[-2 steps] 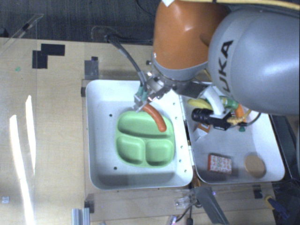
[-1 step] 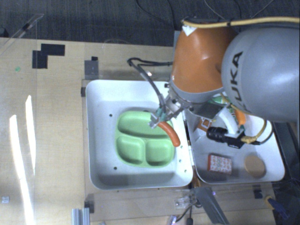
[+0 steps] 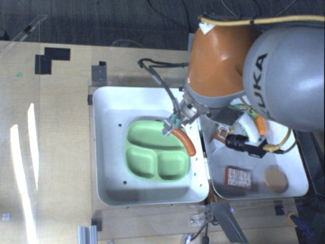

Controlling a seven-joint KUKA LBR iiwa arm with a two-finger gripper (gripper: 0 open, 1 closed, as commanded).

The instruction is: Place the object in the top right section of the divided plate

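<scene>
The task is in its last part but is not finished. The gripper (image 3: 169, 127) is over the left bin (image 3: 109, 151) and its fingers are pressed on the far end of the orange sausage (image 3: 185, 142), so it pinches this object. The sausage hangs at a slant, and its lower end is over the right rim of the green divided plate (image 3: 144, 133), beside the far right part of it. I judge that it is not yet released. What is left is to bring it a little to the left, fully over the right far section, and to let it go there.

The left bin holds the plate, which lies near the middle of it. The plate has one wide compartment on the far side and two smaller ones on the near side, and I see nothing lying in them.

In the right bin (image 3: 299, 187) a small patterned box (image 3: 237, 177) and a round tan disc (image 3: 277, 179) lie on the near side, a little apart. Farther back there is a small orange piece (image 3: 260, 125), partly hidden by the arm.
</scene>
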